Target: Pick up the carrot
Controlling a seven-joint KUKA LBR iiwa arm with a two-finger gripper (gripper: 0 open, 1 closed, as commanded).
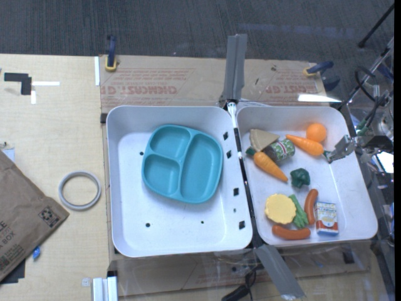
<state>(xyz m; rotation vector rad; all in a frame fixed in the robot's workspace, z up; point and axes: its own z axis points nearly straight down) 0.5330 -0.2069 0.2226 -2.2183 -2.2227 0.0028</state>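
Progress is nil, we judge: the carrot (270,165) lies loose in the right bin (365,221); the jaws (339,150) hang apart, gripping nothing, near its rim.

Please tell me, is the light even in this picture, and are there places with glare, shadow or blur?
In the camera view the light is mostly even and soft; the white bins look bright, nearly washed out at the rims; the teal plate throws only a faint shadow; the carrots are sharp enough to tell apart; the gripper at the right bin's edge looks small and somewhat blurred.
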